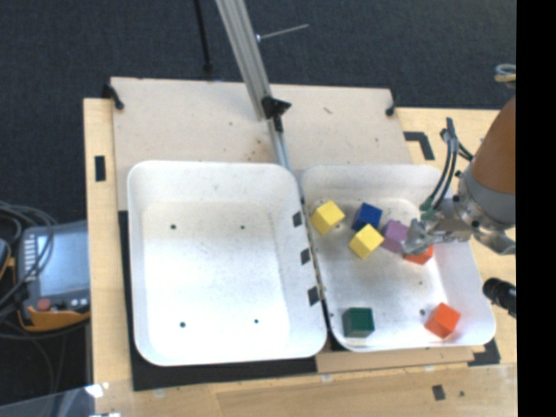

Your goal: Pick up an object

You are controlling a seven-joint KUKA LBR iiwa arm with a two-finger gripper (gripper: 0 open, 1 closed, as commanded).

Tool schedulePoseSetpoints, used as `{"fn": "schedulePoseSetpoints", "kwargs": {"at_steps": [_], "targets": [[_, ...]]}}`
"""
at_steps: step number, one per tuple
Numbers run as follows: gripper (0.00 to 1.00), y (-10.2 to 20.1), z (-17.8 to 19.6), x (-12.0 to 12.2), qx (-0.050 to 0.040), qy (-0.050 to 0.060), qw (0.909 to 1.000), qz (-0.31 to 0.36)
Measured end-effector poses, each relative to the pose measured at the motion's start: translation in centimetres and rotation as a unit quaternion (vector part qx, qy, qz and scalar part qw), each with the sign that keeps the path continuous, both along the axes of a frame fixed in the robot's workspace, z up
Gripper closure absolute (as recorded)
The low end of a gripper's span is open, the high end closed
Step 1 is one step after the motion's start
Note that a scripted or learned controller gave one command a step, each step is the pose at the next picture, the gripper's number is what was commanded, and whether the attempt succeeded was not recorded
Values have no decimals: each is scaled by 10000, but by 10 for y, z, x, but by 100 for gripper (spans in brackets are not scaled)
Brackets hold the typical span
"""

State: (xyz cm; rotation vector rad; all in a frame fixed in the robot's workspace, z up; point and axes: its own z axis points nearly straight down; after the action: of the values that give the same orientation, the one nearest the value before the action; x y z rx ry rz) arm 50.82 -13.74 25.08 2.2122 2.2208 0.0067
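The right bin (460, 272) holds several small blocks: a yellow one (327, 217), a blue one (367, 215), a second yellow one (366, 241), a purple one (395, 234), a green one (358, 321) and an orange one (443, 319). My gripper (420, 240) reaches down from the right, low over the bin's right half. It stands right beside the purple block, and a red-orange block (419, 254) peeks out just beneath it. The gripper's body hides how that block sits against it.
The left bin (148, 233) lies beside the right one, with a low rim between them. A slanted aluminium post (248, 55) rises from the bench behind the bins. A pendant with cables (52, 272) sits off the bench's left edge.
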Motion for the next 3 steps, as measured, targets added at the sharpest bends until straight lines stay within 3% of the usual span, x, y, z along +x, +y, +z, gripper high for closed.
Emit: {"fn": "schedulePoseSetpoints", "kwargs": {"at_steps": [2, 3], "targets": [[100, 97, 10, 48, 15, 28, 10000, 22], [100, 147, 1, 54, 10, 49, 10000, 13]]}}
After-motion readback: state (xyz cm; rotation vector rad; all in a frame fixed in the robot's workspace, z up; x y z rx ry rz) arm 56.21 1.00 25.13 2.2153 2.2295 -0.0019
